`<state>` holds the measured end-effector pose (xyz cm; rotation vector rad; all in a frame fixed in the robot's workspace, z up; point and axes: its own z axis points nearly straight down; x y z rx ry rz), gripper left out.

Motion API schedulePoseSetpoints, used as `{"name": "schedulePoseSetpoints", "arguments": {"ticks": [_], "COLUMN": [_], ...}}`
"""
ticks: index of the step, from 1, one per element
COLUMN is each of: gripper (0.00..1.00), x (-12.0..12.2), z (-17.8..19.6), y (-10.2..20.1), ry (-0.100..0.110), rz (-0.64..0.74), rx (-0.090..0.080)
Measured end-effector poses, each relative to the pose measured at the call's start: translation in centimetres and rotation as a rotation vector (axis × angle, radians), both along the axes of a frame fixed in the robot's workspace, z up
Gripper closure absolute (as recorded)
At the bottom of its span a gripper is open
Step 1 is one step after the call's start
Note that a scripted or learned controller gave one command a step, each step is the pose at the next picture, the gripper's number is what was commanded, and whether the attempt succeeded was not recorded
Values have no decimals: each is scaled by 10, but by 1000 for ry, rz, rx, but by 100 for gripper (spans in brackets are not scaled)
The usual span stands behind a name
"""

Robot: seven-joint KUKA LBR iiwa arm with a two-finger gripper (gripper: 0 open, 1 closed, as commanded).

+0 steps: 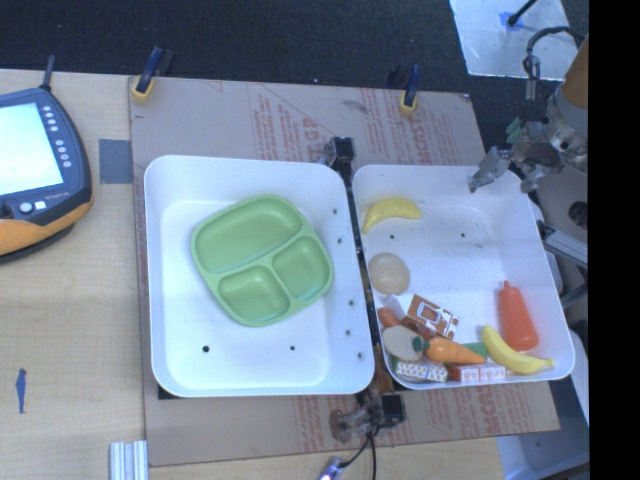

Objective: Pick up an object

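My gripper (503,171) hangs at the far right corner of the right bin (470,253), its fingers spread open with nothing between them. In that bin lie a yellow banana (391,211) near the far left, a tan round bun (389,272) below it, and a red bottle (517,316) at the right. A second banana (513,352), a carrot (454,351), a small brown-and-white box (431,316) and other toy foods crowd the near edge.
The left bin (180,358) holds a green divided plate (262,259). A handheld control pendant (40,173) rests on the bench at the far left. Clamps (407,90) pin the cardboard at the back.
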<state>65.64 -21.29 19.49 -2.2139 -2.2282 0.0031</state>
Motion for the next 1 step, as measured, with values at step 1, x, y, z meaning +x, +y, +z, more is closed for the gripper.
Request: {"name": "schedulePoseSetpoints", "arguments": {"ticks": [1], "gripper": [0], "x": [-124], "z": [-36], "y": [6], "ry": [4], "rz": [-2], "rx": [1]}}
